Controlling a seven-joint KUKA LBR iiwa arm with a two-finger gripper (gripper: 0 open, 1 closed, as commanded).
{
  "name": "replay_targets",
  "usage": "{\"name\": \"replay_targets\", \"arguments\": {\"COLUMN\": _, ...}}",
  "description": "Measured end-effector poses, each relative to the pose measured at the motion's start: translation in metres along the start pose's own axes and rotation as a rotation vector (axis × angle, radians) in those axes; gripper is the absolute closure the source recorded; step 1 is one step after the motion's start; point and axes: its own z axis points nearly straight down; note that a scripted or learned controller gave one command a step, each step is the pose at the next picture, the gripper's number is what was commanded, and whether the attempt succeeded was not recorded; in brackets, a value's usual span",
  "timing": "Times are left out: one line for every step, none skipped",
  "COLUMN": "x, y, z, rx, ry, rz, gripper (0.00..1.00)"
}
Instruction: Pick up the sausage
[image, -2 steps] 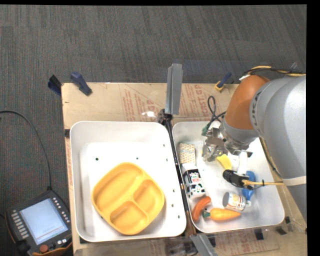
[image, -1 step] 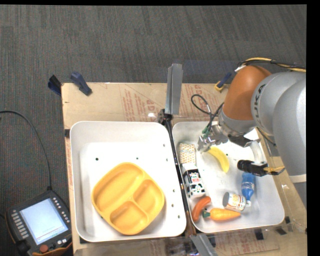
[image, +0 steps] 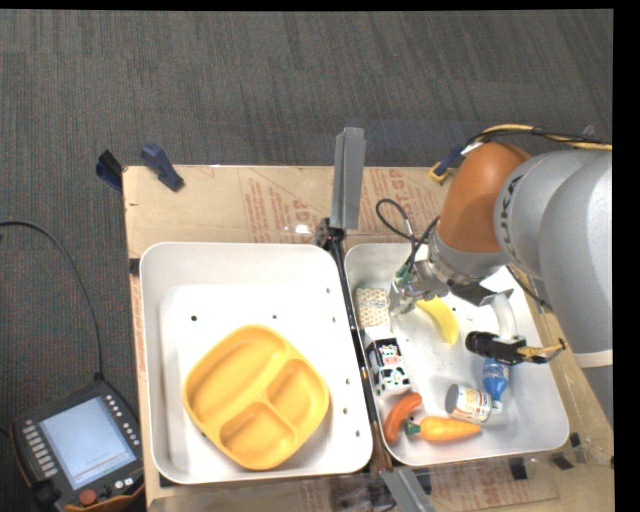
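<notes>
Hanging over the right bin (image: 528, 415), the grey arm (image: 560, 230). Landmark for all positions: the cow-print carton (image: 388, 365), standing against that bin's left wall.

- Left bin (image: 160, 300): well left of the carton, across the divider. Holds a yellow divided tray (image: 258, 395).
- Gripper (image: 408, 298): above the carton in the view, toward the far end of the bin, low near the floor. Whether the claw is released or clenched I cannot tell; nothing shows in its grip.
- Banana (image: 441, 321): up and right of the carton, just beside the gripper.
- Carrot (image: 450, 430): below and right of the carton, lying flat, green end pointing toward the carton side.
- Sausage (image: 402, 414): just below the carton, near the bin's front-left corner, lying at a slant on the floor. Its lower end is touching or nearly touching the carrot's green tip.
- Blue bottle (image: 494, 380) and small printed cup (image: 470, 402): right of the carton, close together.
- Patterned cracker (image: 372, 306): just above the carton, left of the gripper.

Progress, as a judgement: nothing done yet. Sausage lies loose, with the carton between it and the gripper. Left to do: cross to the carton's near side, line up over the sausage, descend, close, lift. Carton and carrot crowd it on both sides, so a stray grab looks likely.
</notes>
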Motion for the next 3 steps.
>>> {"name": "replay_targets", "arguments": {"x": -0.046, "y": 0.003, "z": -0.001, "rx": -0.003, "ry": 0.000, "rz": 0.232, "gripper": 1.00}}
{"name": "replay_targets", "arguments": {"x": -0.017, "y": 0.008, "z": 0.000, "rx": 0.001, "ry": 0.000, "rz": 0.224, "gripper": 1.00}}
{"name": "replay_targets", "arguments": {"x": -0.067, "y": -0.011, "z": -0.031, "rx": -0.001, "ry": 0.000, "rz": 0.634, "gripper": 1.00}}
